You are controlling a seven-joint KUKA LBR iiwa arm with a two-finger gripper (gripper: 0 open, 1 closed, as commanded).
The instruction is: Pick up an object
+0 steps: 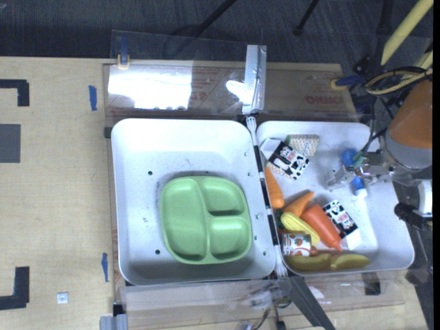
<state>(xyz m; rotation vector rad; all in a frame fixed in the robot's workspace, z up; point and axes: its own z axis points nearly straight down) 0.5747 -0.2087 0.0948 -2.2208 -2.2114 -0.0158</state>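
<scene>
Arm reached in from 3 o'clock over the right bin [385, 133].
The gripper [353, 172] hung low at the bin's 2 o'clock area; its grasp could not be told. Toy food [313, 229] lay clustered at 7 o'clock, apart from it.

A matt green plastic tray [205, 218] is seen left of centre, smooth white bins [130, 184] beneath, pale wood-grained bench [48, 205] at left, glossy clear panel [179, 81] above.
</scene>
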